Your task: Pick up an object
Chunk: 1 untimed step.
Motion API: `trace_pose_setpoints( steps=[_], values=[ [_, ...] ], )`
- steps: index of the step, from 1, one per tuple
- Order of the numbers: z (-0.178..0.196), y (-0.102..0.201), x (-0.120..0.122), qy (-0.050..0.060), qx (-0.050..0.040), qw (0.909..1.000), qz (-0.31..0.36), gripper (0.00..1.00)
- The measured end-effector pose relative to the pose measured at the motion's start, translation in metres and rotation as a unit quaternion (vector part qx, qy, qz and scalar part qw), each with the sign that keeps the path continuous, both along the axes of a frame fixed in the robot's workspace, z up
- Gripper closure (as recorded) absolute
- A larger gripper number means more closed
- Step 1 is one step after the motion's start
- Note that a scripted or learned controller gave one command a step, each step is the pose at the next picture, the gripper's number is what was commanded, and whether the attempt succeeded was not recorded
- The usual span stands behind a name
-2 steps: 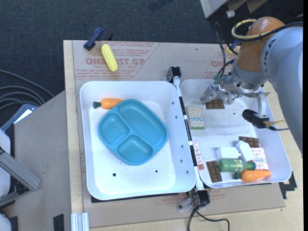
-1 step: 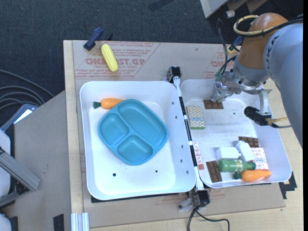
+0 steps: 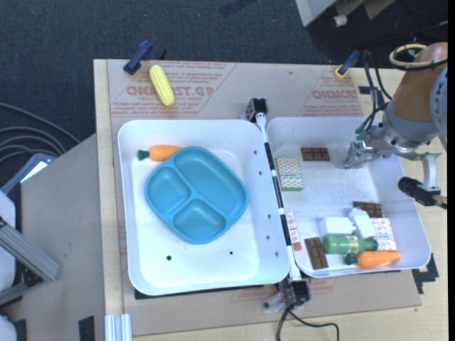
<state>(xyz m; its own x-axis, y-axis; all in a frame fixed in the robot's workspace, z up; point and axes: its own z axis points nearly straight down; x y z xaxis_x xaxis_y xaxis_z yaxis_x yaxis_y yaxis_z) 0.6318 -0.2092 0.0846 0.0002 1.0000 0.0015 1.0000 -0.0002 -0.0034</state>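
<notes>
My gripper (image 3: 357,155) hangs low over the back right part of the right bin (image 3: 334,130), beneath the grey wrist and orange band. A brown chocolate bar (image 3: 315,154) lies just to its left, apart from it. A pale patterned box (image 3: 289,173) rests against the bin's left wall. At the bin's front lie a green bottle (image 3: 347,244), an orange carrot (image 3: 378,259), a white box (image 3: 338,226), a patterned packet (image 3: 382,231) and two more chocolate bars (image 3: 367,209) (image 3: 316,253).
The left bin (image 3: 213,275) holds a blue divided plate (image 3: 196,194) and a small carrot (image 3: 162,152) at its back left. A yellow corn cob (image 3: 161,84) lies on the cardboard behind the bins. Clamps sit between the bins.
</notes>
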Motion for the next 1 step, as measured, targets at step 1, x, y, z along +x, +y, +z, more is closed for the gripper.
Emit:
trace_pose_setpoints(
  steps=[1],
  values=[
    [0.1095, 0.0017, 0.0018, -0.003, -0.0014, 1.0000, 0.001, 1.00]
  ],
)
